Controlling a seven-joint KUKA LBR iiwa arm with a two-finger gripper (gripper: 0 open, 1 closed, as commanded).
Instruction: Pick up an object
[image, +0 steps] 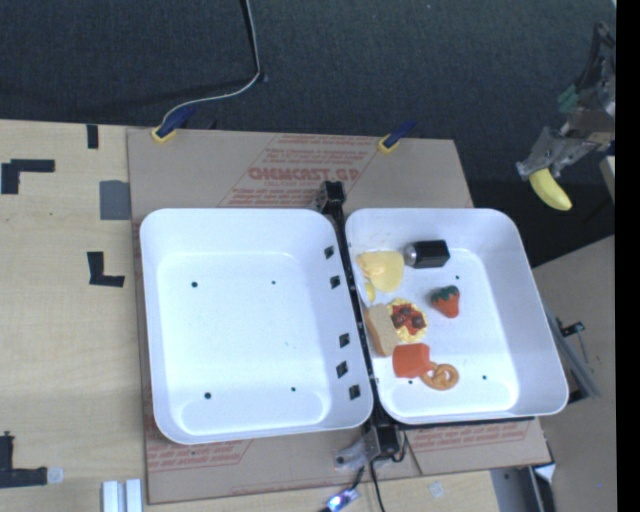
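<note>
My gripper (547, 172) hangs high at the right, above and outside the right bin (520, 300). A small yellow banana (551, 189) sticks out from between its fingers, so it is shut on it. Inside the right bin lie a yellow toy (381, 268), a black block (428, 254), a strawberry (446, 300), a tan bread slice (379, 331), a red-topped piece (408, 318), a red cup (411, 360) and a pretzel (441, 377).
The left bin (240, 320) sits beside the right one on a cardboard sheet (300, 170). A black divider (345, 300) with clips runs between the bins. A cable (215, 98) lies on the dark floor behind.
</note>
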